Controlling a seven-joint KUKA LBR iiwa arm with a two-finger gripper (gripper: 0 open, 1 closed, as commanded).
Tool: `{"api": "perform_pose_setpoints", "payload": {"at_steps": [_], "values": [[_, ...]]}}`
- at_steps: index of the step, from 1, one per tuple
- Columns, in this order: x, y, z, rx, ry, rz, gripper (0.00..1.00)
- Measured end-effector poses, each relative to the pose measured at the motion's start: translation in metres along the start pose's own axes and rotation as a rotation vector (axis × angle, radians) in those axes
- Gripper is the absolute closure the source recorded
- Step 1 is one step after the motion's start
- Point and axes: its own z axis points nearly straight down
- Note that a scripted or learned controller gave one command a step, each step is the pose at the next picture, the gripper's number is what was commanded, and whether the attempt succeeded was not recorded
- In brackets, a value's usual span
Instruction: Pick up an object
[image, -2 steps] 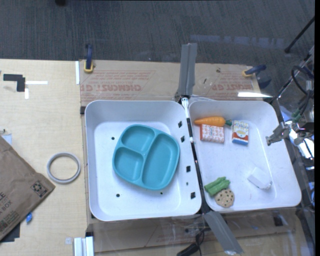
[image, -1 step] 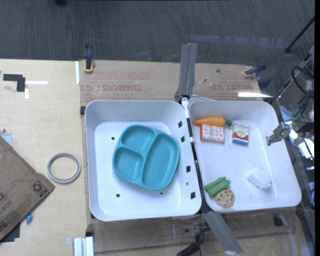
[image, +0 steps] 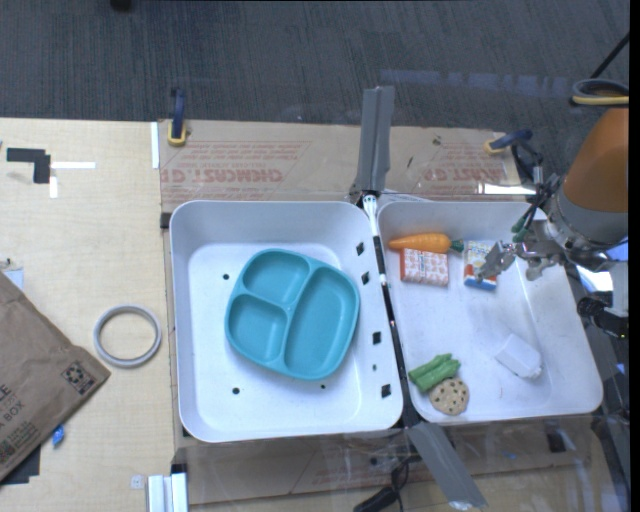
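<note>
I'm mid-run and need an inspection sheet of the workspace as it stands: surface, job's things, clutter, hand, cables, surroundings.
Surface: two white bins side by side, left bin, right bin.
Job's things: right bin holds carrot, red box, small packet, green beans, cookie, white block; left bin holds teal divided plate.
Clutter: tape ring and cardboard box left of the bins.
Hand: hand at the small packet; grip unclear.
Cables: yellow loop at upper right.
Surroundings: cardboard sheet behind the bins.
</note>
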Motion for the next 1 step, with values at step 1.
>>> {"api": "perform_pose_setpoints", "payload": {"at_steps": [1], "values": [[0.0127, 0.0375, 0.0533, -0.002, -0.001, -0.031, 0.00]]}}
